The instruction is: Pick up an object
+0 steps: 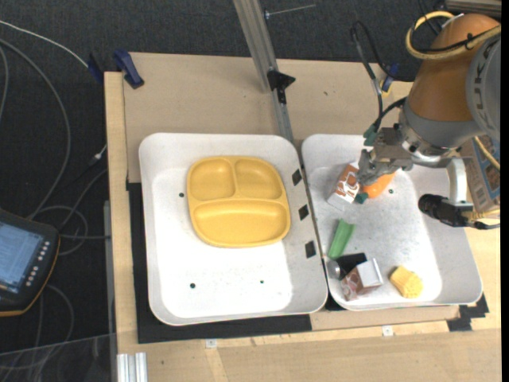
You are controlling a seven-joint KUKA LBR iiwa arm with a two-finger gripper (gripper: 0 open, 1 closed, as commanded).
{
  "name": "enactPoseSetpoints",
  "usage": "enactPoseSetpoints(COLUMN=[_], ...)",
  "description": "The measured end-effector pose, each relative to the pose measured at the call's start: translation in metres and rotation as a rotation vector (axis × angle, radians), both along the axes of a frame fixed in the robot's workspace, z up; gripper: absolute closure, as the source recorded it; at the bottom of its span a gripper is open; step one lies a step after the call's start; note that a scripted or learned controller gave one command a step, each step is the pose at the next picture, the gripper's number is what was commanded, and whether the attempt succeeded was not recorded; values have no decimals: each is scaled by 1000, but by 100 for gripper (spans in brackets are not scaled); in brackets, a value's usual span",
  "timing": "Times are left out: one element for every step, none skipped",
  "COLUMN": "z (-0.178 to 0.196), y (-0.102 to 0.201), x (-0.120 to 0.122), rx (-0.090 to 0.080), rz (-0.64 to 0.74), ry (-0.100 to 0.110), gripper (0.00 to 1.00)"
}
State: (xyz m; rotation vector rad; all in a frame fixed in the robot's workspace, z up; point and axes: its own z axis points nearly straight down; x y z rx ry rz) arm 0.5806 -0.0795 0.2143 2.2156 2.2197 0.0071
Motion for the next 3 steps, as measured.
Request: enactPoseSetpoints(z=[3,-4,-4], y=[58,113,168], x=[10,7,-3], rx=[3,4,4], rz=[6,5,6], ry=[4,10,11], gripper=[100,100,100])
